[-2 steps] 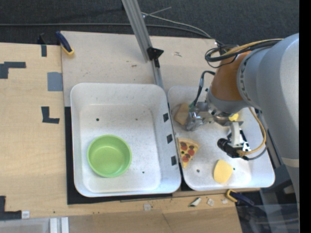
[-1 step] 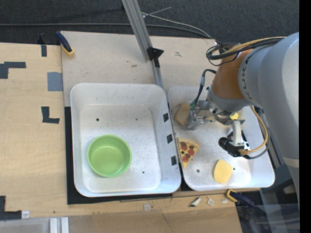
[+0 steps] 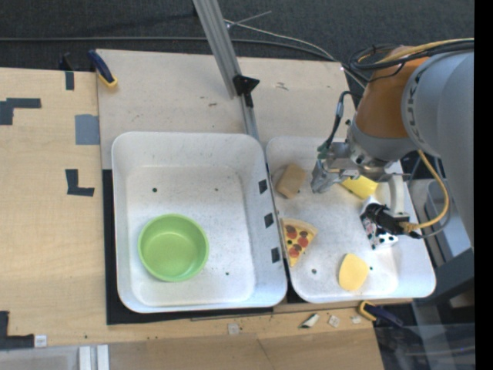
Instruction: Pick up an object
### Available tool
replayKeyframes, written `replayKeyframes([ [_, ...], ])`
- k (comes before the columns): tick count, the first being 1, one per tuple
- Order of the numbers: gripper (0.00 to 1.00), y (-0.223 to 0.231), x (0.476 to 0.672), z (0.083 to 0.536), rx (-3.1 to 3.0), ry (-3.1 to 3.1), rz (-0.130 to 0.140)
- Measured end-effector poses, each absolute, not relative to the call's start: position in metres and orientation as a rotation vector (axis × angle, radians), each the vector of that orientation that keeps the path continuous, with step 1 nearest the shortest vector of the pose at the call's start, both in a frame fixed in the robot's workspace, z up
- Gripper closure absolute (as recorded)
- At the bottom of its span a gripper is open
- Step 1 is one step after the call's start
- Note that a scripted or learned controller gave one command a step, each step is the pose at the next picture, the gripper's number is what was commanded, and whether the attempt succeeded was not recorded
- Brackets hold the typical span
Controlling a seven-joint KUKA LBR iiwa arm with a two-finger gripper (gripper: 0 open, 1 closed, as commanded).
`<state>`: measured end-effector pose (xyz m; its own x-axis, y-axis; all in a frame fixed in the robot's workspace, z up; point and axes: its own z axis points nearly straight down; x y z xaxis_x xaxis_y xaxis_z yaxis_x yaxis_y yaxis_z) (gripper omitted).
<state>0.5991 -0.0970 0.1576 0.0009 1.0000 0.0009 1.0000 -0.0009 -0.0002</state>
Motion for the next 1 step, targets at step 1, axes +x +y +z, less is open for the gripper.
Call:
replayKeyframes([
  [1,1.00,-0.0966,0.5995,0.2073,-2.220,-2.222,-0.002],
])
